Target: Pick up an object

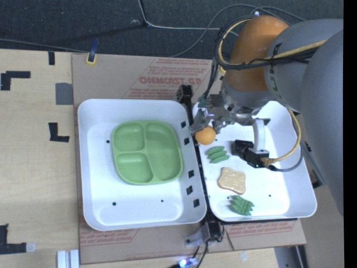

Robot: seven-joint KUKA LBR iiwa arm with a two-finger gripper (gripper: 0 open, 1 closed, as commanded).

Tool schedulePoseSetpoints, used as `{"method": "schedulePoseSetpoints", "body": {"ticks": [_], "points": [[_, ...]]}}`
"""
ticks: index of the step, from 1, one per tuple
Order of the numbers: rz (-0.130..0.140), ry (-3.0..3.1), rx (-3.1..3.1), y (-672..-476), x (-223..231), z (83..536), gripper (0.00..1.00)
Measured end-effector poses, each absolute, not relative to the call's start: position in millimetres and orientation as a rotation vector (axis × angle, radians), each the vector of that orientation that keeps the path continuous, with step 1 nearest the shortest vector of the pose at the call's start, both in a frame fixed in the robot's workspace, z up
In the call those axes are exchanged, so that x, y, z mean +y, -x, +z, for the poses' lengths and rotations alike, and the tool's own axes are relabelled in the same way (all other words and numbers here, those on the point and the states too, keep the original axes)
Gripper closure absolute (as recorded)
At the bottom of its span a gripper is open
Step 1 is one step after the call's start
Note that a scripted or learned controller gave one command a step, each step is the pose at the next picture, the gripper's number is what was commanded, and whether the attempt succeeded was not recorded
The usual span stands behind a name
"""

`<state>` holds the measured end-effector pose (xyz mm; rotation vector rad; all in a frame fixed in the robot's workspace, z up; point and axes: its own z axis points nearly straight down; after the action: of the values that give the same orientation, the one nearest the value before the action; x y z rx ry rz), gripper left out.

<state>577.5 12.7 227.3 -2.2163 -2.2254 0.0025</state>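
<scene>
The orange ball [205, 135] lies at the right bin's [290, 205] far left, against the divider, directly below the gripper [215, 119]; whether the gripper has closed on it cannot be told. It appears light, smooth and round, likely to roll: grip across its middle. Nearer lie a pea pod [218, 154], toast [231, 180] and beans [241, 205]. A green tray [148, 152] occupies the left bin [95, 205].

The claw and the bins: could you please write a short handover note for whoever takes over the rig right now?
Claw: low over the right bin, at its left edge, right above the orange ball; grip unclear.
Right bin also holds: pea pod, toast slice, second pea pod.
Left bin: green divided plate.
Done: approach.
Left: confirm a grasp, then lift.
</scene>
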Motion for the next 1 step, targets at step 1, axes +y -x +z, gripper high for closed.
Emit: {"method": "schedulePoseSetpoints", "body": {"ticks": [1], "points": [[0.001, 2.217, -2.226, -599.2, 49.4, 221.9, 1.0]]}}
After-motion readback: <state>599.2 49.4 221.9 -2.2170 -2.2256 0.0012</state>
